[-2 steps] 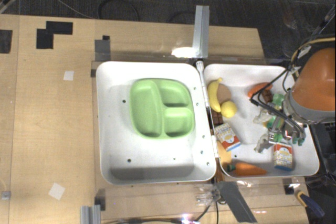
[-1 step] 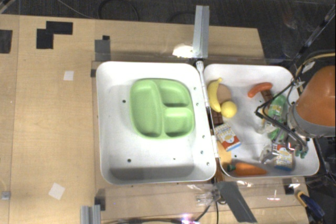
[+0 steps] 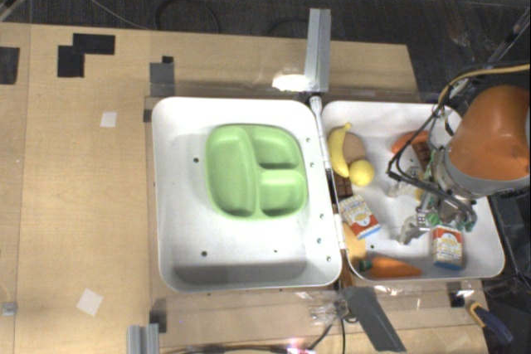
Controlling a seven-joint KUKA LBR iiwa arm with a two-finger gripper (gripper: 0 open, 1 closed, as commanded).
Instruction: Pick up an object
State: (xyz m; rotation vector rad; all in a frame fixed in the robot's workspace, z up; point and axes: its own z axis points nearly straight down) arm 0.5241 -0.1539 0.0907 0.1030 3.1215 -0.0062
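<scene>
Gripper (image 3: pixel 412 230) low in right bin (image 3: pixel 489 265), over bare floor; cannot tell its opening from here. Nothing seen held. Small carton (image 3: pixel 447 248) just beside me toward the near wall; second carton (image 3: pixel 360 216) to the other side. Carrot (image 3: pixel 395 267) at near rim. Banana (image 3: pixel 338 149) and lemon (image 3: pixel 361 172) by the divider. Green tray (image 3: pixel 254 170) in left bin (image 3: pixel 178 261).
</scene>
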